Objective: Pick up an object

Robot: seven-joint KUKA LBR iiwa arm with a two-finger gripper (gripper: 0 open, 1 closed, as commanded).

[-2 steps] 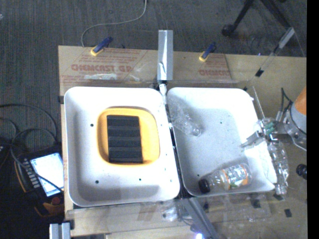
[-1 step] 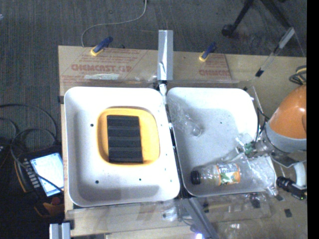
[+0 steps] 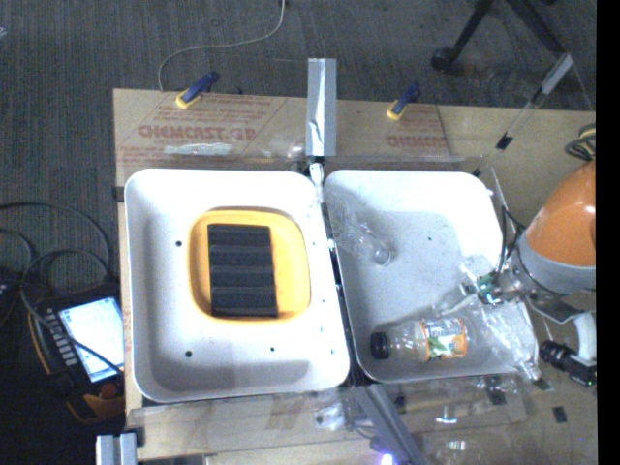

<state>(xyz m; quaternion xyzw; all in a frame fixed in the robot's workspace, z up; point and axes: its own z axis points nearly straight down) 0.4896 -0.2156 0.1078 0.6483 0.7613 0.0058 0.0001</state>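
Note:
In the right bin (image 3: 417, 206), a plastic bottle (image 3: 423, 340) with an orange label and a dark cap lies on its side near the front wall. A crumpled clear plastic wrapper (image 3: 499, 318) sits against it at the front right corner. A small clear plastic cup (image 3: 366, 243) lies near the bin's left wall. My gripper (image 3: 487, 287) reaches in over the right edge, low above the wrapper and just right of the bottle. The orange band of the arm (image 3: 572, 226) stands behind it.
The left bin (image 3: 160, 289) holds a yellow tray (image 3: 295, 269) with a black ribbed block (image 3: 242, 269) in it. A metal post (image 3: 321, 105) stands behind the seam between the bins. Cables and a tablet (image 3: 87, 337) lie on the floor at the left.

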